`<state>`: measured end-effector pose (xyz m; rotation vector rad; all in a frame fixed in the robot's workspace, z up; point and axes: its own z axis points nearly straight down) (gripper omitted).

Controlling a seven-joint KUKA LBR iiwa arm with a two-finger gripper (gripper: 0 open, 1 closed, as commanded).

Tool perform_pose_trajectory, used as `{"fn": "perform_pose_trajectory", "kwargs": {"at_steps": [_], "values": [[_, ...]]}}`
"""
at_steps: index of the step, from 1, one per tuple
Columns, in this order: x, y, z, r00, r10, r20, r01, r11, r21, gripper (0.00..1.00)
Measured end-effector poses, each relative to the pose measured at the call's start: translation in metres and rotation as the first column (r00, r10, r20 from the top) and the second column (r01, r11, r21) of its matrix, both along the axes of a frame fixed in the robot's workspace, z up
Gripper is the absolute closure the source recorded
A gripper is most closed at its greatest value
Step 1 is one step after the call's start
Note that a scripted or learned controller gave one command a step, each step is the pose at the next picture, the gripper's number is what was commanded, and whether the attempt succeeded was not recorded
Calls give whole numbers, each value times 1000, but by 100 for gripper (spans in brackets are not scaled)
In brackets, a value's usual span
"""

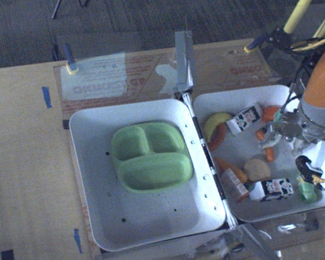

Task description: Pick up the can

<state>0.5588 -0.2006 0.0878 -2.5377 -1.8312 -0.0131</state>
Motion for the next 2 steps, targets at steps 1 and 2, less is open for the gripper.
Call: {"fn": "perform_pose_trajectory", "kwargs": {"at_steps": [1,2], "values": [[58,4,13,996,-89,0,89,996,-15,0],[110,1,-2,992,-124,-8,124,992,-2,0]]}}
